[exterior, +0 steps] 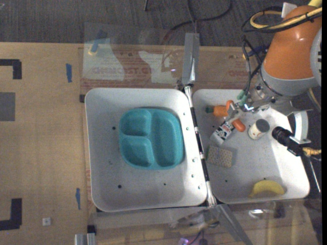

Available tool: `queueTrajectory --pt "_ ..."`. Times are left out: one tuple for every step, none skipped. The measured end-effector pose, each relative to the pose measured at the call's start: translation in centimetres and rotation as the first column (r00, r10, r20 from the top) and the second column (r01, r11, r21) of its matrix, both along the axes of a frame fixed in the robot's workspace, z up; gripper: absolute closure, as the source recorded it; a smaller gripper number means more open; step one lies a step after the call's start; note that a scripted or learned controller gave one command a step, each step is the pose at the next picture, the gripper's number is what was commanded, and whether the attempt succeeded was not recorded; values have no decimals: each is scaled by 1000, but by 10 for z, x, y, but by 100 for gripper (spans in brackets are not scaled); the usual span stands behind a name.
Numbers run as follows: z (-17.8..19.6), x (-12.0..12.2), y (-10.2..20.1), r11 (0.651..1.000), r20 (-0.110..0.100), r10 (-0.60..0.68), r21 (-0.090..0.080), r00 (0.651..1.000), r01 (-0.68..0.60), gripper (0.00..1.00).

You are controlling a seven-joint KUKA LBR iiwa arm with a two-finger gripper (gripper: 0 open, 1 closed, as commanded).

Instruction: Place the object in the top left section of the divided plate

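A teal divided plate (pixel 152 137) lies in the middle of the left bin (pixel 102 177), with nothing in its sections. My gripper (pixel 244 104) hangs over the far left part of the right bin (pixel 291 180), under the orange wrist band. Right beside it lie an orange carrot-like piece with a green tip (pixel 219 109) and a second orange piece (pixel 238 125). A small black-and-white carton (pixel 223 131) sits just below them. I see nothing clearly between the gripper's tips.
The right bin also holds a tan speckled pad (pixel 220 156), a white cup (pixel 257 128) and a yellow banana (pixel 266 189) near its front edge. A metal divider (pixel 196 137) separates the two bins.
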State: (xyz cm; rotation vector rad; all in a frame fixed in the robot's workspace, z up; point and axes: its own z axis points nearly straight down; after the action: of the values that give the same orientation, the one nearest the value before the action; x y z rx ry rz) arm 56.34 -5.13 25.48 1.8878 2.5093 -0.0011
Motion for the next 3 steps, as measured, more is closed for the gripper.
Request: queueTrajectory --pt "-35 10 75 997 -1 82 2 997 -82 100" --pt "-49 19 145 977 2 215 1 977 -215 100" --pt "-38 -12 205 973 -1 230 2 973 -230 100"
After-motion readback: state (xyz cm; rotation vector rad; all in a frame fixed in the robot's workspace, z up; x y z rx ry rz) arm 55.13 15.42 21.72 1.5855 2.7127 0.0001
